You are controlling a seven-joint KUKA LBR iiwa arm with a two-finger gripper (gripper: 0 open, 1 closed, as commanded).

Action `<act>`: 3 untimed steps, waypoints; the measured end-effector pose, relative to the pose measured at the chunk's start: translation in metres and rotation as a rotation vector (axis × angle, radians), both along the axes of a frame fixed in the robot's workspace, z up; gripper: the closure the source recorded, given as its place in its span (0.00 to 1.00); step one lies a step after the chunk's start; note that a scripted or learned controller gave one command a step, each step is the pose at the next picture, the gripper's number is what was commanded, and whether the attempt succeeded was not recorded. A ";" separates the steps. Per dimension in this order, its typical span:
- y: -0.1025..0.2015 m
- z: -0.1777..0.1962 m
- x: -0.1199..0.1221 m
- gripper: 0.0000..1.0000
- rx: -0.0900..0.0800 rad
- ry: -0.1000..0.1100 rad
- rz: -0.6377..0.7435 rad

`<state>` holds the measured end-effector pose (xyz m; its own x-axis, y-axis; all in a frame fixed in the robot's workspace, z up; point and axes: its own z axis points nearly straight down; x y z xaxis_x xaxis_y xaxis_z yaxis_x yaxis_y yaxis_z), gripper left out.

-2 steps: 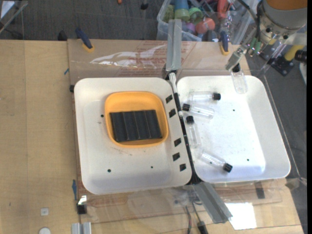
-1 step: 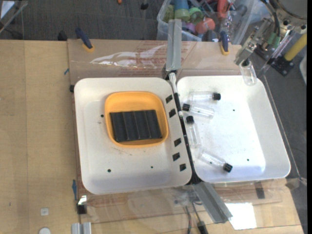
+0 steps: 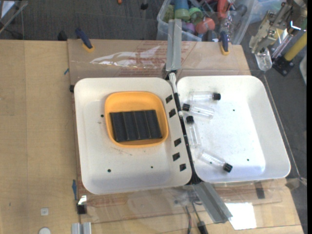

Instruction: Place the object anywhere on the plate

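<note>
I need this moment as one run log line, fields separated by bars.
plate: orange, left bin, holds black ridged block | right bin: four clear vials with black caps | nothing placed yet

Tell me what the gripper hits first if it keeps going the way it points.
Probably the floor just beyond the right bin's far corner. The gripper hangs outside both bins, seemingly pointing down. Depth is unclear.
</note>
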<state>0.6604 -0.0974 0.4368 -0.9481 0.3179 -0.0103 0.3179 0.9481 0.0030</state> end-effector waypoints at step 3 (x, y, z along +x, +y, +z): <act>-0.126 0.000 0.007 1.00 -0.010 -0.001 1.016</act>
